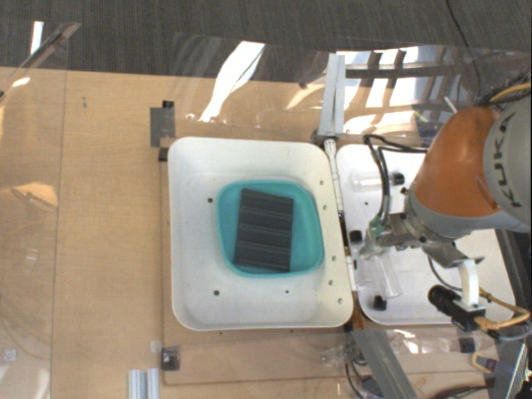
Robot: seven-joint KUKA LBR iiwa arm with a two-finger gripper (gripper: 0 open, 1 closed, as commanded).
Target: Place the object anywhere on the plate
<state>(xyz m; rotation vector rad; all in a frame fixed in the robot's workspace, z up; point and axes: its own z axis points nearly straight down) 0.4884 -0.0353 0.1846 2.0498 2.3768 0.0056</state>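
Teal plate (309, 223) sits well to view-left of the pincer (384, 273), across the wall between the two bins. Dark grey ribbed block (264, 229) lies flat on the plate, roughly centred and fully inside the rim, long side running up-down in view, slightly skewed. So the block is on the plate and well apart from the pincer, nothing touching it.

Pincer hangs over the right bin (359, 169), close to that bin's view-left wall, near its lower half. Released or clenched: can't tell, too blurred and partly hidden by the wrist. No object visible in it.

Arm (461, 169), with its orange band, is up and view-right of the pincer and covers much of the right bin. Left bin (191, 223) holds the plate. Bench (83, 223) is pale wood, far view-left of the pincer.
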